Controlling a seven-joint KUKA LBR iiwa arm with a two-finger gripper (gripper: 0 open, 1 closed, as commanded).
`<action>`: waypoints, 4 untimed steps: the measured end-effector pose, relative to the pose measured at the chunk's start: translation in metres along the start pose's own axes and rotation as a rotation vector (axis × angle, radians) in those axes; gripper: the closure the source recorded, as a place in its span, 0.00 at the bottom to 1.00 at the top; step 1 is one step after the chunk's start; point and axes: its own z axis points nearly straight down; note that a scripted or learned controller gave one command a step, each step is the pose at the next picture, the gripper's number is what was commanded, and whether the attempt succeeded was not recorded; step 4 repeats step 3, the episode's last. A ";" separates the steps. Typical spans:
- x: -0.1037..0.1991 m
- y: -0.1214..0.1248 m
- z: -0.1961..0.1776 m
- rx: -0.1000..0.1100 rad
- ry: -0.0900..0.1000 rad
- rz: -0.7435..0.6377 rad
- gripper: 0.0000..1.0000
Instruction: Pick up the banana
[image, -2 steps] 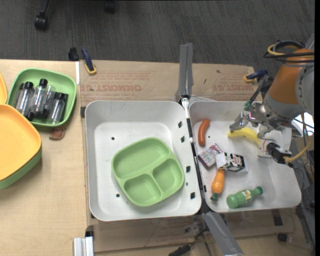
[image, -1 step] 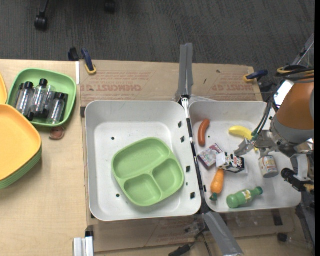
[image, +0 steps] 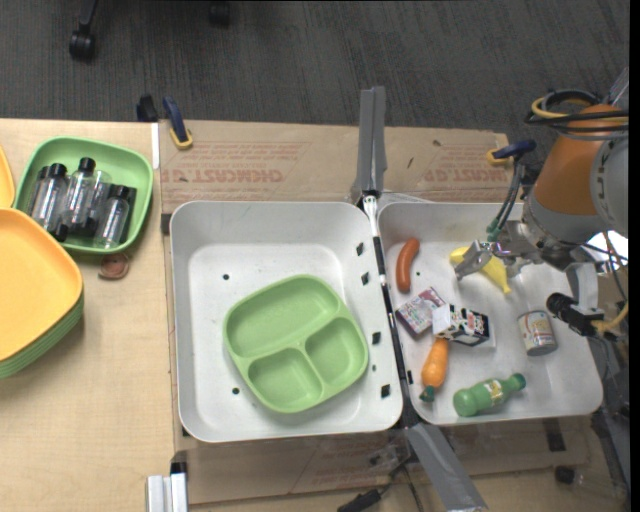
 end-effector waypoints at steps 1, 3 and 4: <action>-0.036 0.041 0.000 0.007 0.008 -0.087 0.00; 0.039 0.044 -0.098 -0.001 0.000 -0.100 1.00; 0.039 0.044 -0.098 -0.001 0.000 -0.100 1.00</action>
